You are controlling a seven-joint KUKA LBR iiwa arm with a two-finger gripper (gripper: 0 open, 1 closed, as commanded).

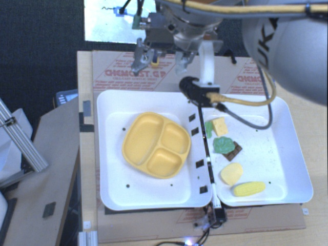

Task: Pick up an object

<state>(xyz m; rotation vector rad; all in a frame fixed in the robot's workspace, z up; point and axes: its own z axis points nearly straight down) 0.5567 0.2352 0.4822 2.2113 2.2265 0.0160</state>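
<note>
My gripper [162,61] hangs high over the back edge of the left bin [110,137], open, its two fingers spread wide with nothing between them. A yellow divided plate [156,144] lies in the left bin, in front of the gripper and below it. In the right bin [287,152] lie a yellow cheese-like square [220,126], a small green piece [209,129], a green leafy item [223,145] on a brown square [237,150], a pale yellow round piece [231,173] and a yellow corn-like piece [249,189].
A black connector [195,91] with a yellow cable [246,101] hangs over the divider between the bins. A grey hose [256,123] loops above the right bin. The arm's large grey body covers the upper right. Cardboard [123,73] lies under the bins.
</note>
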